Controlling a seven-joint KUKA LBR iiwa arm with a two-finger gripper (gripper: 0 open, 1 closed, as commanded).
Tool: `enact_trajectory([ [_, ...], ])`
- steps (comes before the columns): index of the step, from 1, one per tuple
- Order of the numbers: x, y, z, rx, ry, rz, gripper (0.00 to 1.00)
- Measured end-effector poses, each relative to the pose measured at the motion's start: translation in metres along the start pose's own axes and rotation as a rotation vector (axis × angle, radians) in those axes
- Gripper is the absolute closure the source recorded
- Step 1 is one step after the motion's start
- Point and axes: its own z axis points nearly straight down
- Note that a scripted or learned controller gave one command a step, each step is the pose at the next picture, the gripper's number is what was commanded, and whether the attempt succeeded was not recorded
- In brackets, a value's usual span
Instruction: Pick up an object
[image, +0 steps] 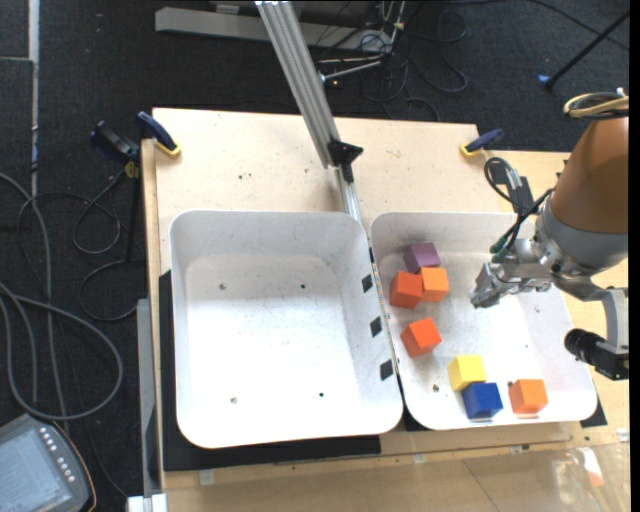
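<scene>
1. Wooden bench (260, 150) sat on dark carpet with loose cables; a pendant screen (35, 470) was at the near-left corner.
2. Two shallow white bins sat side by side: left bin (200, 420) and right bin (580, 395).
3. Nearest in the right bin: blue cube (482, 399), touching a yellow cube (465, 371) just behind it; an orange cube (528, 396) sat near, to the right.
4. Further back, a lone orange cube (421, 336) sat by the divider wall.
5. Behind that, a cluster: red-orange cube (406, 289), smaller orange cube (435, 283), purple cube (422, 255), all touching or nearly so.
6. Gripper (487, 291) hung over the right bin, just right of the cluster, nothing seen between the fingers; whether spread or closed, cannot tell.
7. Grey arm with orange band (595, 180) came in from the right.
8. Far back: metal pole (305, 85), blue-yellow clamps (158, 133) at the bench corners.
</scene>
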Motion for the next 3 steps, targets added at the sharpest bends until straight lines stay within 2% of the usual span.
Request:
enact_trajectory([
  [2, 0.11, 0.024, -0.011, 0.0, 0.001, 0.0, 1.0],
  [3, 0.166, 0.036, 0.007, 0.003, 0.0, 0.001, 1.0],
])
